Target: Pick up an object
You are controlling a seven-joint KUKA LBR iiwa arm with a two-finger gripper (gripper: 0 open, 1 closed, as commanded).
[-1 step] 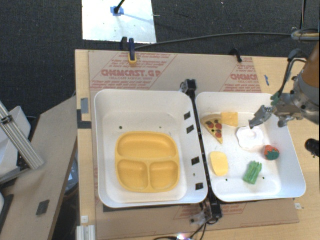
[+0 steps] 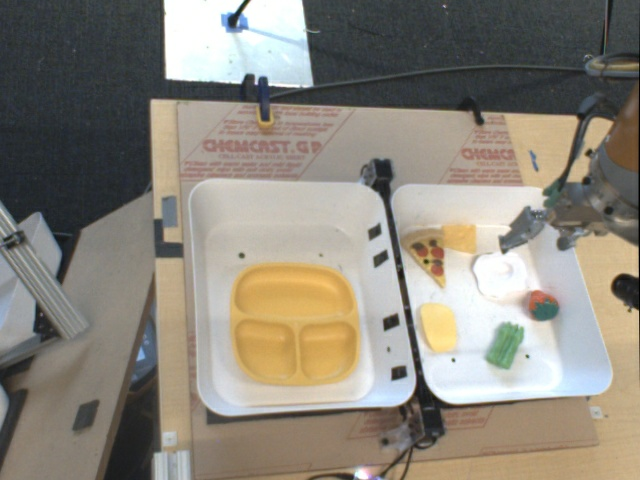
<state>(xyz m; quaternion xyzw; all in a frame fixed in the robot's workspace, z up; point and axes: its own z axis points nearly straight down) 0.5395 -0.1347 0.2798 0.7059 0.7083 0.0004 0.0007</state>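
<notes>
On my bench, the left bin holds a yellow three-compartment tray, lying flat at about the middle of its floor. Small black clips run down that bin's right rim. The bin stands on a brown sheet printed CHEMCAST GP, which shows beyond its far rim. A blue clamp grips the sheet's far edge behind the bin. Farther behind lies a white square sheet on dark carpet. Left of the bin, well apart, an aluminium rail slants.
</notes>
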